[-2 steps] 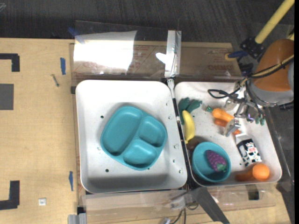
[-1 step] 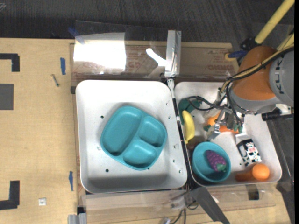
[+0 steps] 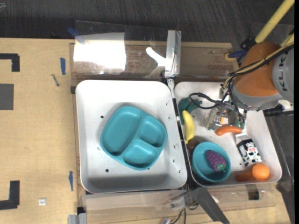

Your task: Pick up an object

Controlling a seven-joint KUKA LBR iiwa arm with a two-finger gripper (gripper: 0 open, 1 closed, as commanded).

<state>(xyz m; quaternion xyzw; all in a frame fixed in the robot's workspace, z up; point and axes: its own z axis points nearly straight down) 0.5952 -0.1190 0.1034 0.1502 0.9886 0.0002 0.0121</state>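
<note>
touching hand [image 3: 223, 120]: orange carrot [image 3: 228, 130], just below.

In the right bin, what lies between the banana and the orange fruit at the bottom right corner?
In the camera view, the blue bowl holding purple grapes lies between the banana and the orange fruit.

Teal divided plate [image 3: 134, 136] in left bin [image 3: 88, 171]; tool [image 3: 218, 120] low in right bin [image 3: 273, 146] beside carrot [image 3: 228, 130].
</note>
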